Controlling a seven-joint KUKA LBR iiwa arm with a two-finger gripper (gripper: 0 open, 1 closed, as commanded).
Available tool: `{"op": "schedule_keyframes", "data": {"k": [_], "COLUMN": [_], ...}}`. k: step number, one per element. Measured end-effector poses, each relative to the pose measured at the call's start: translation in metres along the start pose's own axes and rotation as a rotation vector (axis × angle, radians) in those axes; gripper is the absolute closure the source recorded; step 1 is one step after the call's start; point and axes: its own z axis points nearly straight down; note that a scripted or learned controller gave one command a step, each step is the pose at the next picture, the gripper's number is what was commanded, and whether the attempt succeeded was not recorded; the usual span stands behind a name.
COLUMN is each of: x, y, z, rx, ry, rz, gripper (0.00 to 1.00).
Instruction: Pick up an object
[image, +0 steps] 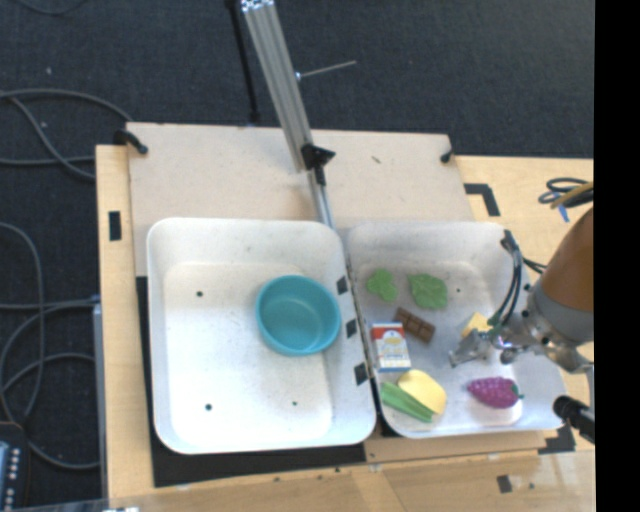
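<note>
One fixed overhead view, slanting down on both bins (160, 300)

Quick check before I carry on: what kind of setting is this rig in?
Likely a robotics lab test bench: two white bins on a plywood board, toy food such as purple grapes, loose cables on dark carpet, and an aluminium camera mast.

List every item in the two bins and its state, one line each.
Blue bowl: upright, left bin.
Two green leafy pieces: lying flat, right bin.
Brown bar: flat.
Small carton: lying down.
Corn cob: on its side.
Purple grapes: resting, untouched.
Gripper: above right bin.
</note>
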Motion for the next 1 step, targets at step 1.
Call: {"op": "schedule_keyframes", "data": {"k": [1], "x": [0.0000], "y": [0.0025], "z": [-0.0134], "rx": [-0.008], "ry": [0.001], "rz": [0.004], "gripper": [1.00]}}
